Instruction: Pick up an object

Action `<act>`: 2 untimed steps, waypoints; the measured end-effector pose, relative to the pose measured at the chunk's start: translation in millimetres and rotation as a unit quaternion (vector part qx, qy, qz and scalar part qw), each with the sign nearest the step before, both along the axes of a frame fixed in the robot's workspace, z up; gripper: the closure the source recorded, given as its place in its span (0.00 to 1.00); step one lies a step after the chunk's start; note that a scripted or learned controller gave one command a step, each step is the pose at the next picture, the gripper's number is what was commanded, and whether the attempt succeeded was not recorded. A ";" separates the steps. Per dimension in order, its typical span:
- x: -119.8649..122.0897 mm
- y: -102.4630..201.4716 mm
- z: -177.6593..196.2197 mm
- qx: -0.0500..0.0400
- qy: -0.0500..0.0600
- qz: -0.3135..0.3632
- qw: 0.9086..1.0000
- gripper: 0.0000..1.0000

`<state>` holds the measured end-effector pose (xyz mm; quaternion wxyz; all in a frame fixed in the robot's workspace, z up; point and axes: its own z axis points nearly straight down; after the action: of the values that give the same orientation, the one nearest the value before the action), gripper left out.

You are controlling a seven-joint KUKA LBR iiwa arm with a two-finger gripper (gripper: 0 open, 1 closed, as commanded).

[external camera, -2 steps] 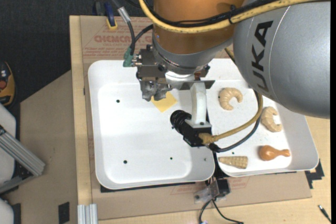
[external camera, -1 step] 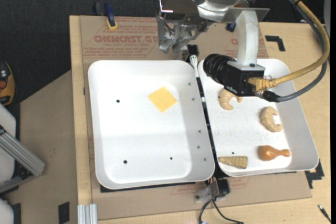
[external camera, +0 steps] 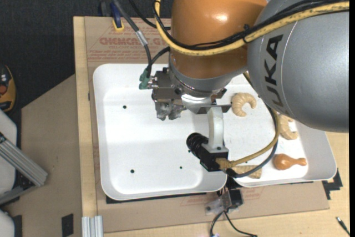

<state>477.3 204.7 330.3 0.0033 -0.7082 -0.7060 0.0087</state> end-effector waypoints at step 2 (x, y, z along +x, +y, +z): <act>-0.2 19.4 -20.6 0.001 -0.002 0.001 1.000 1.00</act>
<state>477.1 224.2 309.8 0.0026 -0.7074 -0.7067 0.0069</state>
